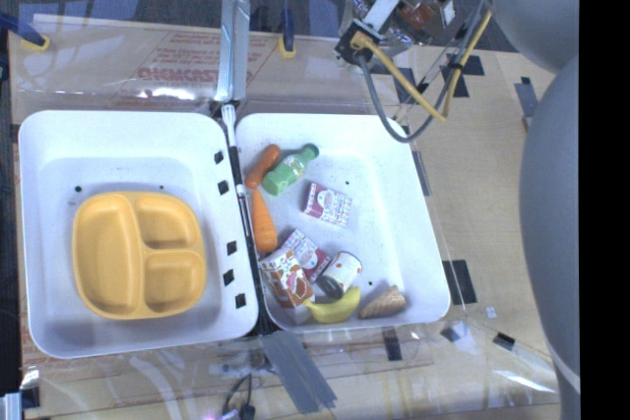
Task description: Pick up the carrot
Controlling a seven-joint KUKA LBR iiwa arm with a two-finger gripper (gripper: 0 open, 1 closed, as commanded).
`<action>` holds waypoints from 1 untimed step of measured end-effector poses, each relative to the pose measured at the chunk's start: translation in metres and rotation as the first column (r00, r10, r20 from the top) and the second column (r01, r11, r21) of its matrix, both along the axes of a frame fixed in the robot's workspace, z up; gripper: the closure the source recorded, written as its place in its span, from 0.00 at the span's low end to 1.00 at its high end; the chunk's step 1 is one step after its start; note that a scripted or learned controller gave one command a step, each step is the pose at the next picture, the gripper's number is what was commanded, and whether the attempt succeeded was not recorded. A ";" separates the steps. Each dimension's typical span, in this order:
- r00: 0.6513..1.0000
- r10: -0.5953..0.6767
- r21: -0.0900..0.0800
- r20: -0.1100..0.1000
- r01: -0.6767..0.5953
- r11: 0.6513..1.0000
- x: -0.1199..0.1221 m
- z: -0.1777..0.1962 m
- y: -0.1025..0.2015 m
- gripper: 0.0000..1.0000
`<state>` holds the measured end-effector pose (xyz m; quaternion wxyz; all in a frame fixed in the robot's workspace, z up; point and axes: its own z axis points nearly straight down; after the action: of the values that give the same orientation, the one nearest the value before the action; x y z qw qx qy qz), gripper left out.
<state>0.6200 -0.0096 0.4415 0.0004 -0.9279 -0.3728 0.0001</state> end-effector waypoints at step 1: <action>0.970 -0.243 0.000 0.002 0.243 0.970 0.024 0.000 0.088 1.00</action>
<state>0.6444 0.0787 0.4416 -0.0001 -0.9666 -0.2563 -0.0009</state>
